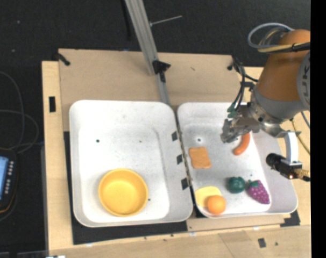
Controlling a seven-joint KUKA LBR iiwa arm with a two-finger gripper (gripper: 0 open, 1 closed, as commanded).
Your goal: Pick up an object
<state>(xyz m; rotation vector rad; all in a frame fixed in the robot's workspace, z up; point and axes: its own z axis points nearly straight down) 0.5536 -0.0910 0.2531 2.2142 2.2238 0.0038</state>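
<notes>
We saw the end effector (234, 132) low over the right bin (206, 114), in its far half and toward the right-hand wall, with the grey-and-orange arm (281, 79) reaching in from the table's right edge. Directly beside it lay an orange carrot-like piece (241, 144), the nearest candidate for the pick. The carrot sat just to the near-right of the end effector, so close that its upper end seemed to touch or slip under the fingers. Its long axis ran slantwise, from the bin's far right down toward the near left. We could not tell whether the fingers were spread or pressed together, nor whether the carrot sat between them, since the wrist body blocked that spot; so we judged the grasp unconfirmed.

If the carrot was the target, we judged that the coming move turned on closing across its short width, not along that slanted axis.

Counting the right bin, we found five things, one of each:
- the carrot, at the right wall's middle
- a tan, cracker-like square (199, 157), near the left wall
- a dark green round piece (236, 184), toward the near edge
- a purple grape bunch (258, 191), just right of the green piece
- an orange ball on a yellow piece (215, 202), in the near left corner

The left bin (120, 122) held one yellow bowl (123, 191), in its near half.
</notes>
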